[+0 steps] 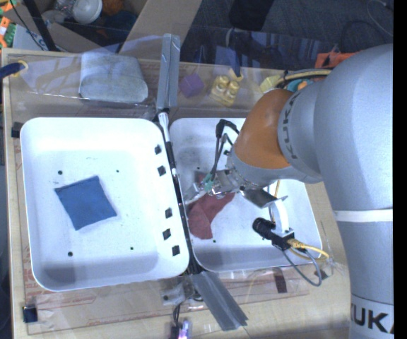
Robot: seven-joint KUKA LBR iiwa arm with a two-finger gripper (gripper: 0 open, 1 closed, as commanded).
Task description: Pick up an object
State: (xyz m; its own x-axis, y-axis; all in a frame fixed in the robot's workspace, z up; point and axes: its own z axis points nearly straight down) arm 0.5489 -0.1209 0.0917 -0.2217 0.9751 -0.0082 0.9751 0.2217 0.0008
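Two shallow white bins sitting side by side on the bench: left bin (41, 260) and right bin (302, 210), both smooth, glossy, with rounded corners. Reaching in from the right, filling much of the right bin's view: grey arm (345, 133) with orange band (263, 136). Lying flat in the left bin: blue square cloth (85, 201), matte, turned at an angle. Lying crumpled in the right bin near the divider: dark red cloth (205, 216), just beside the gripper (214, 182). Hovering low there; finger state: cannot tell, wrist blocking.
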